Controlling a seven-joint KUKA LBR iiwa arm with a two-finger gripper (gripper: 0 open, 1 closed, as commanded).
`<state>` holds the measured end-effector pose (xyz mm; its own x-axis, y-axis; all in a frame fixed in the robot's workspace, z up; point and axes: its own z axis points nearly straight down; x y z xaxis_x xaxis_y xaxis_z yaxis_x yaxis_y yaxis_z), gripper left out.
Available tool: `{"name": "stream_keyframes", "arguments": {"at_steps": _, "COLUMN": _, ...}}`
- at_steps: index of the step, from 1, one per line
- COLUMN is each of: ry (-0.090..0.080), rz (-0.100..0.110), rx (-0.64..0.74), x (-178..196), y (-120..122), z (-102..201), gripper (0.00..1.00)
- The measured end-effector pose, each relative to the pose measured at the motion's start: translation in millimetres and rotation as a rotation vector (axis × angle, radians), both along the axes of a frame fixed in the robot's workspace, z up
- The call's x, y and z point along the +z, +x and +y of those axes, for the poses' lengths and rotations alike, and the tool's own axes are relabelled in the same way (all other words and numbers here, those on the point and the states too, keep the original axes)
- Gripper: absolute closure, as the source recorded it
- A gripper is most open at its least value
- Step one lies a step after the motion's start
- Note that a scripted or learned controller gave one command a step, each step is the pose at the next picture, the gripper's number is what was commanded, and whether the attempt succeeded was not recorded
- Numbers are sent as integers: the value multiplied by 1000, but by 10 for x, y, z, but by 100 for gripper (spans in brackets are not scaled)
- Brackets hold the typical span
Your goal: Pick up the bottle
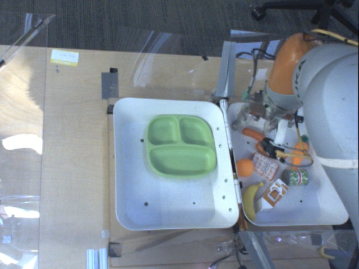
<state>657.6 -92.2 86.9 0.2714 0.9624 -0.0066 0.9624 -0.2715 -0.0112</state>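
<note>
We count two white bins: the left bin [129, 206] holds one green tray [180, 145] with three compartments, and the right bin [314, 212] holds a jumble of small things. Among them we see one orange [244, 168], one banana [250, 199], one carrot [253, 133], one can [295, 177] and two printed packets [265, 166] [275, 192]. We cannot pick out the bottle in that clutter. The arm [328, 94] reaches over the far part of the right bin, its gripper [263, 114] low among the items; we cannot tell how it stands. The bins sit on a pale wooden bench [73, 150]. Beyond lies dark carpet [140, 7] with a chair base [303, 4].
</note>
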Motion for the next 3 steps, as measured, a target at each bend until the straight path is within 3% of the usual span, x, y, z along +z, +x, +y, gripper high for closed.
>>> {"name": "stream_keyframes", "arguments": {"at_steps": 1, "ry": 0, "rz": -20, "rx": -433, "x": 7, "y": -571, "z": -161, "gripper": 0}}
{"name": "stream_keyframes", "arguments": {"at_steps": 2, "ry": -1, "rz": -17, "rx": -565, "x": -15, "y": -183, "z": -882, "gripper": 0}}
{"name": "stream_keyframes", "arguments": {"at_steps": 3, "ry": -1, "rz": -17, "rx": -564, "x": -15, "y": -181, "z": -876, "gripper": 0}}
